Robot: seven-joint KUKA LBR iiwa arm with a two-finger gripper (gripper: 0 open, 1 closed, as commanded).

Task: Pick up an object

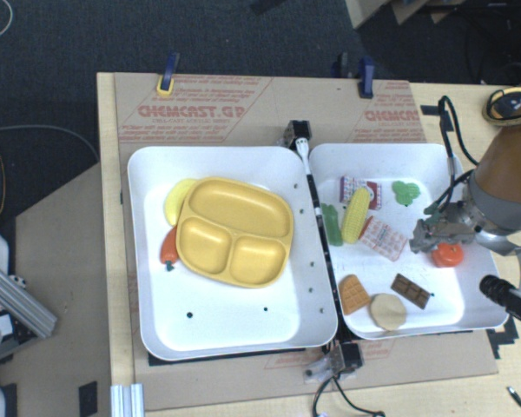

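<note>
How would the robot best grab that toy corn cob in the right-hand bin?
Probably from above, fingers closing across the middle of the corn cob. It lies flat and long, narrow across, but a green piece sits close along its left side, leaving little room there.

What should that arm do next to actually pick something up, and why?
Probably lower straight down a little. The pincer sits in the right bin right beside the small red-orange toy, with the pink packet on its other side. The toy is the nearest thing, so a short descent seems the likeliest way to reach it.
</note>
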